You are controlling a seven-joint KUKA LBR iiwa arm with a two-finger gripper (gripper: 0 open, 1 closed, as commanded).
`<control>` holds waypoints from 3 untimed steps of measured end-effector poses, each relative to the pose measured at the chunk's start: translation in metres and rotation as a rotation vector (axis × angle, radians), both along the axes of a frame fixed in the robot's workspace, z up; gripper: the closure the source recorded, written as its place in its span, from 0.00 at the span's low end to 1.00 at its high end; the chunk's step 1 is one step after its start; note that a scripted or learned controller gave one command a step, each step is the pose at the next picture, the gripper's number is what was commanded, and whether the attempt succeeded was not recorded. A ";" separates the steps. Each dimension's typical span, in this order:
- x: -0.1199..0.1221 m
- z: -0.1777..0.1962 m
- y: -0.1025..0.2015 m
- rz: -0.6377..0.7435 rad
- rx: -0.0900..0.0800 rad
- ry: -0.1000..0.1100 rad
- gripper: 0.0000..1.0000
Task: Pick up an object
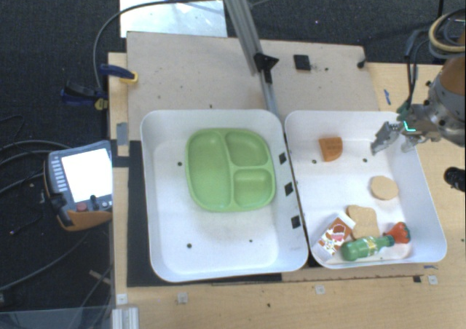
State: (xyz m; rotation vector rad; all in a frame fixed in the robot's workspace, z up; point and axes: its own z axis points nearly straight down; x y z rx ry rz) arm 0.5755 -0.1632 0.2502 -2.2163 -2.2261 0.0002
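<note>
Nearest target: the round cracker (pixel 384 188) lies flat on bare floor of the right bin (pixel 429 196), at about three o'clock within it, apart from everything else.
Other candidates: an orange block (pixel 330 148) sits toward eleven o'clock; a toast slice (pixel 363 221), green bottle (pixel 368 247), red piece (pixel 398 232) and snack packet (pixel 334 238) crowd the six o'clock edge, touching or nearly so.
Gripper: the gripper (pixel 385 137) hangs over the bin's one o'clock corner, holding nothing; whether its fingers are spread or closed I cannot tell.
Approach advice: an isolated item probably grips cleaner than the clutter; descend straight down, centred.
Left bin: the left bin (pixel 164 233) carries a green divided plate (pixel 231 169).
</note>
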 end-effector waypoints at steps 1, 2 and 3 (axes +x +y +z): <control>0.001 0.001 0.000 0.000 -0.001 -0.002 0.00; 0.007 -0.048 -0.007 -0.003 -0.001 0.001 0.00; 0.006 -0.111 -0.004 -0.004 0.001 0.003 0.00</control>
